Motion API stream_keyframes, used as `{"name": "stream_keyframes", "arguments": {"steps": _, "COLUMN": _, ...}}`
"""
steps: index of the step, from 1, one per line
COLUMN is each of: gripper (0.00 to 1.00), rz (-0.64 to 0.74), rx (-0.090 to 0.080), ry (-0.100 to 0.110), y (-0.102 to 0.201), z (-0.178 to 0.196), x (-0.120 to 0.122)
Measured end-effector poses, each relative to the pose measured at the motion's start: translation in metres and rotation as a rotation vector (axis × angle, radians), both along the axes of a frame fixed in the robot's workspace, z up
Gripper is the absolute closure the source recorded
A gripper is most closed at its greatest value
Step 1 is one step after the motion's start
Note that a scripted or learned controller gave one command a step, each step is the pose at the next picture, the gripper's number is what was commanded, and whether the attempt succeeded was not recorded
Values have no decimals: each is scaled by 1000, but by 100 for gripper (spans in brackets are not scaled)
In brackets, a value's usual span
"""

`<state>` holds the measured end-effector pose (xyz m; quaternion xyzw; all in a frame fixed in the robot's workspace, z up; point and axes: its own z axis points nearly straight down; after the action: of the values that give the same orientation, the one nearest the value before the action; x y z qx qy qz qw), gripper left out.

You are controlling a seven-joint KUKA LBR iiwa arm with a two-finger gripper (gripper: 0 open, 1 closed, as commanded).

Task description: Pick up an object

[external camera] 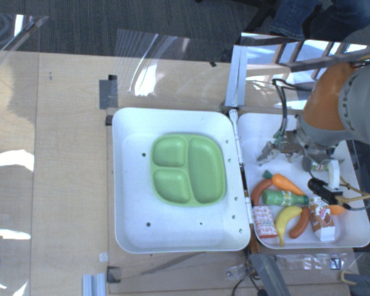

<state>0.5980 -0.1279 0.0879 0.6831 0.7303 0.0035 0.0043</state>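
Camera view, looking down on both bins at a slant. Left bin [129,227] carried a green divided plate [189,168], three compartments, nothing visible in them. Right bin [250,128] held the pile, all crowded into its near half: orange carrot [287,183] lying slantwise, green bottle [284,198] on its side just below and touching it, banana [287,221] curved under that, a red-and-white packet [264,221] at the near-left corner beside the banana, a sausage-like piece [301,222] just right of the banana, and a small carton [322,221] further right.

Arm came in from the right, orange band [331,100] up top, w/ the gripper [272,152] over the far half of the right bin, above bare floor and apart from the pile. Its fingers [263,156] looked spread, pointing left and down, nothing between them. So no grasp at that moment.

Handling, my judgement: these looked like toy food, prob. hollow plastic, so light, stiff and fairly slick. Carrot sat nearest the gripper and on top of the heap, so it was the likeliest pick; best taken across its thick middle, fingers square to its long axis, since the tapered end would squirt out. Bottle was round and smooth, liable to roll. Packet lay flat, hard to get under. Crowding was the main risk: a finger landing on a neighbour rather than beside the carrot.
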Motion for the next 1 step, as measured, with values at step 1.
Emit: {"name": "stream_keyframes", "arguments": {"steps": 1, "gripper": 0, "rz": 19, "rx": -1, "ry": -1, "y": 6, "z": 1, "x": -39}}
